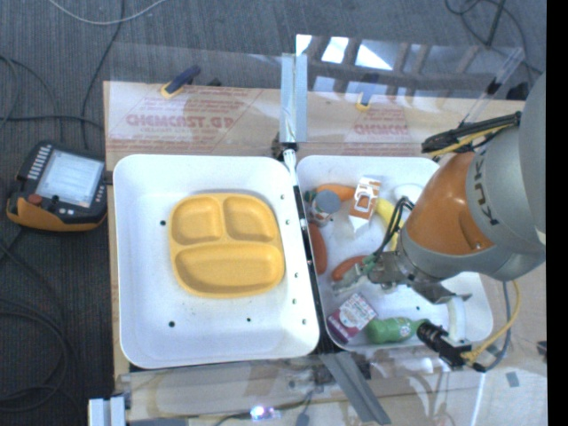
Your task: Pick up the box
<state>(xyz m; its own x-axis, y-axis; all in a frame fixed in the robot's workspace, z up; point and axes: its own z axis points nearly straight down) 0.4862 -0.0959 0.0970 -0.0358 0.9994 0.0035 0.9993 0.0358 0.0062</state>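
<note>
Reaching in from the right, the arm [461, 211] hangs over the right bin [484, 313]; its fingers [377, 272] are too hidden to tell their state. The orange-and-white box [366, 197] lies near that bin's far edge, beside a carrot [337, 191]. A yellow divided tray [227, 243] sits in the left bin [142, 264].

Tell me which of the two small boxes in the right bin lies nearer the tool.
The purple and white box at the bin's front, just below the tool. The orange and white box lies farther back, near the bin's rear.
</note>
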